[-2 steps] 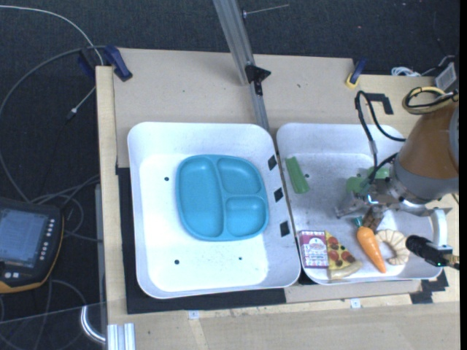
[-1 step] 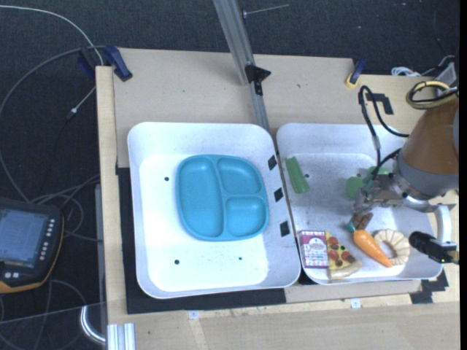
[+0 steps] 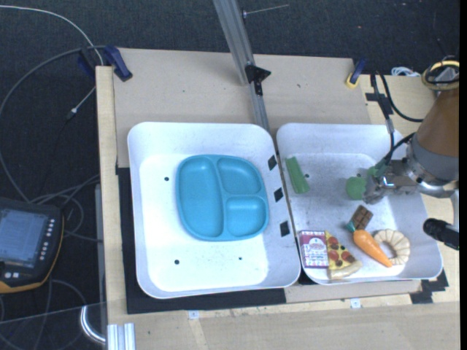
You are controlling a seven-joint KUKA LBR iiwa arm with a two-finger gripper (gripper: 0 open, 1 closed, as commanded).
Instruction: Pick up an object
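My gripper (image 3: 374, 187) is low in the right bin (image 3: 321, 141), reaching in from the right, right beside a round green object (image 3: 355, 188) that touches its tip. A green stick-shaped piece (image 3: 295, 174) lies at the bin's left side. Below the gripper lie a small brown block (image 3: 360, 216), an orange carrot (image 3: 372, 247) and a pale ring-shaped pastry (image 3: 393, 245). At the bin's front sit a red-and-white carton (image 3: 314, 249) and a pizza slice (image 3: 340, 257).
The left bin (image 3: 146, 195) holds a blue divided plate (image 3: 221, 196). A metal pole (image 3: 233, 28) slants down to the seam between the bins. Cables run along the bench's right edge (image 3: 387, 100). A pendant (image 3: 25, 243) lies off the bench to the left.
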